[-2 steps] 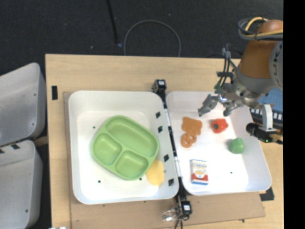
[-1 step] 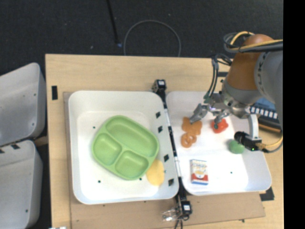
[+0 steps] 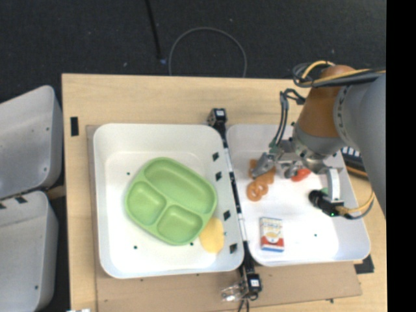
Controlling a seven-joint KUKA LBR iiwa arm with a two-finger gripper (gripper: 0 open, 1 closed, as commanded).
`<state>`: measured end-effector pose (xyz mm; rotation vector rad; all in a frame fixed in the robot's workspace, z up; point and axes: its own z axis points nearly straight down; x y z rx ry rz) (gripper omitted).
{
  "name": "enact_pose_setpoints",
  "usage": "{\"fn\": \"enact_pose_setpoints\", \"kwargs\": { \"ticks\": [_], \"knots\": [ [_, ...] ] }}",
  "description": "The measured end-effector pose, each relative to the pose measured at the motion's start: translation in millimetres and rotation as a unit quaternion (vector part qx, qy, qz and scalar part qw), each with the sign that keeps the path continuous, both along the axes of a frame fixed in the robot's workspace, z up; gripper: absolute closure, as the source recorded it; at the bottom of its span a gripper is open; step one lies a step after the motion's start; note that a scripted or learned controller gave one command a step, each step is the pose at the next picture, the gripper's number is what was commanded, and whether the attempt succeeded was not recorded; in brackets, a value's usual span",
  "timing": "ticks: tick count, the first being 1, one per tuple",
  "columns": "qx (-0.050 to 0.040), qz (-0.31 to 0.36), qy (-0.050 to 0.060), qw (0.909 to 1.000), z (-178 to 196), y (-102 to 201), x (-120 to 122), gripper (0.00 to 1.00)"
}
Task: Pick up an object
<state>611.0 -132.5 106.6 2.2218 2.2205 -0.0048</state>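
My gripper (image 3: 274,167) hangs low over the upper part of the right bin (image 3: 325,242). An orange twisted object (image 3: 258,188) lies just below and left of it, close to the bin's left wall. A small red object (image 3: 300,173) peeks out at the gripper's right side, partly hidden by it. A small white box with red and blue print (image 3: 272,233) lies flat toward the front of the right bin, well apart from the gripper.
The left bin (image 3: 117,252) holds a green divided plate (image 3: 170,200) with a yellow rounded object (image 3: 212,235) beside its lower right edge. A ridge with black clips (image 3: 229,181) separates the two bins. The grey and orange arm (image 3: 331,112) comes in from the right.
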Motion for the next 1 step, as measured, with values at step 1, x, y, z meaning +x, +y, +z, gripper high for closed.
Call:
{"fn": "enact_pose_setpoints", "kwargs": {
  "ticks": [1],
  "knots": [
    [0.0006,-0.001,-0.002,1.0,12.8,-0.4,0.6,1.0]
  ]
}}
